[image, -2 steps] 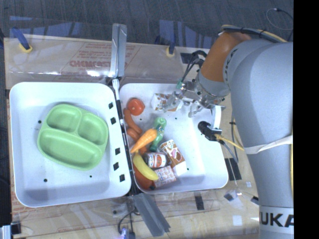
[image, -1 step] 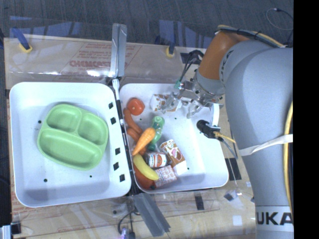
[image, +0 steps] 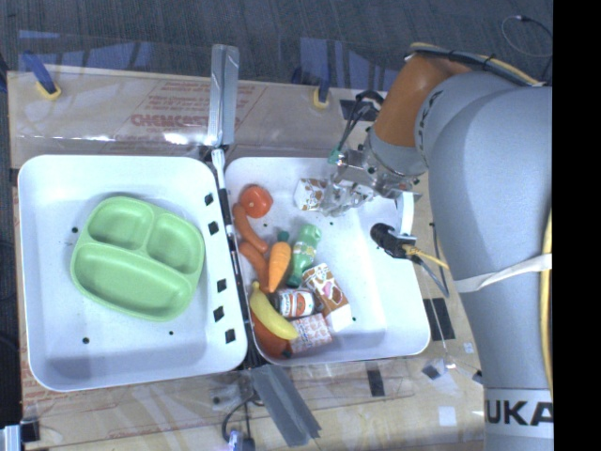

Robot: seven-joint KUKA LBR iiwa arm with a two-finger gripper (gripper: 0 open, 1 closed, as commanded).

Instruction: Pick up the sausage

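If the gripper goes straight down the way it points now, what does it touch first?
Probably the small printed packet beside the gripper, or the white bin floor next to it; depth is unclear. The sausage lies farther left, off that line.

The pincer (image: 340, 198) sits at the upper middle of the right bin (image: 399, 322), but its fingers are too small and cluttered against the metal wrist to tell whether they stand apart or closed. It overlaps part of a small printed packet (image: 311, 194), hiding that packet's right end. The sausage (image: 248, 242) lies along the bin's left wall, its lower stretch covered by the carrot (image: 278, 264). The banana (image: 269, 318) hides part of a reddish item at the pile's bottom, too covered to identify. Labels on the can (image: 297, 303) and packets are too small to read. The arm (image: 488, 214) is cut off by the frame's lower edge.
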